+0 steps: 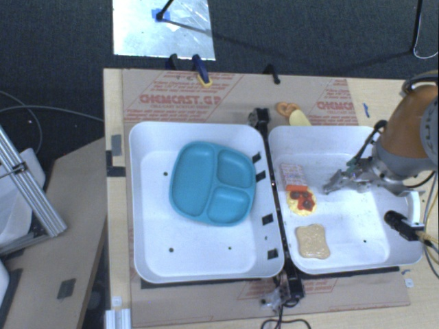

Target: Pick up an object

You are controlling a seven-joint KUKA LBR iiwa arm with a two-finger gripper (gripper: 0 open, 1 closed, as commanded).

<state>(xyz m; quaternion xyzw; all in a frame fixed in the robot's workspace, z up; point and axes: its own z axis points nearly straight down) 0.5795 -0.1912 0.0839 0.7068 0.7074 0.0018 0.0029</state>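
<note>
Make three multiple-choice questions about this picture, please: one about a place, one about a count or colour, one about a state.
1. Where does the blue divided plate lie?
A. In the left bin
B. In the right bin
C. On the bench outside the bins

2. How many compartments does the plate have?
A. Two
B. Three
C. Five

3. What is the gripper doing?
A. Holding the plate
B. Carrying the tan toast-shaped piece
C. Low over the right bin, with nothing seen between its fingers

Answers:
1 A: the plate rests on the floor of the left bin.
2 B: ridges divide it into three sections.
3 C: the gripper sits right of the red and yellow toy food, while the tan piece lies apart, nearer the front wall.
</note>
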